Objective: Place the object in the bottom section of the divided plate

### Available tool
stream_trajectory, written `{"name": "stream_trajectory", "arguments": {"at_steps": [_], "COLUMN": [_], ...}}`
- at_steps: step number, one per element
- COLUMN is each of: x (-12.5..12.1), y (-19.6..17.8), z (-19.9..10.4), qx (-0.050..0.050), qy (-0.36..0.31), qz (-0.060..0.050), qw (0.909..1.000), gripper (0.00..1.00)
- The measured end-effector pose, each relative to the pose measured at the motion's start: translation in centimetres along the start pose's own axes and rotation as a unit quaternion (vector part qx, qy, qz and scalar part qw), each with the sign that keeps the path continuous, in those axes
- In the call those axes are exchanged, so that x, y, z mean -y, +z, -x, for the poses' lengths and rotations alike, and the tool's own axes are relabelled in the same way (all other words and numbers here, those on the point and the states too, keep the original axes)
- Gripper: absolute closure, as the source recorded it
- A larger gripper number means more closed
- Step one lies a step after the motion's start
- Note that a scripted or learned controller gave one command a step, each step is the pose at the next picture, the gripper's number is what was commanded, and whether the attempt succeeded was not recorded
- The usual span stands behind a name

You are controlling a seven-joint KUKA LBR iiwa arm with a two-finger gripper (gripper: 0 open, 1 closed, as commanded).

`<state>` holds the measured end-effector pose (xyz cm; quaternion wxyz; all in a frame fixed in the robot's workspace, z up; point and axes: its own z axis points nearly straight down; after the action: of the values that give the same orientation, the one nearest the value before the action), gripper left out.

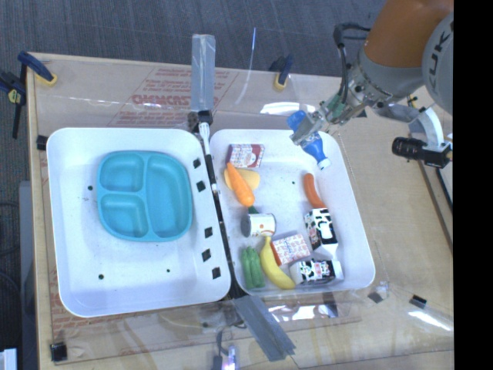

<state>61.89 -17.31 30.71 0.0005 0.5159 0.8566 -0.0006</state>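
bench, two white bins, perhaps clamped

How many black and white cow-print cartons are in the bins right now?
2, both in the right bin: one cow-print carton near its right wall, another cow-print carton lying at the bottom right corner. None seems hidden.

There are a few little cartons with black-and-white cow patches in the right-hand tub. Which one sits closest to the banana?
The cow-patterned carton lying in the right bin's near corner, just right of the banana's lower end. The other cow-patterned carton sits farther up, below the sausage.
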Motion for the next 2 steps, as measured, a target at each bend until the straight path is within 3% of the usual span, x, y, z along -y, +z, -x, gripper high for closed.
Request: {"name": "stream_trajectory", "arguments": {"at_steps": [1,2], "x": [-5.4,-7.8], "y": [3.8,11.5], "z": [-5.1,-10.2], "qx": [-0.002,-0.002], "qy": [-0.079,-0.245], "qz": [-0.001,-0.001], "qw": [0.9968,0.9695], "gripper": [1.0,1.0]}}
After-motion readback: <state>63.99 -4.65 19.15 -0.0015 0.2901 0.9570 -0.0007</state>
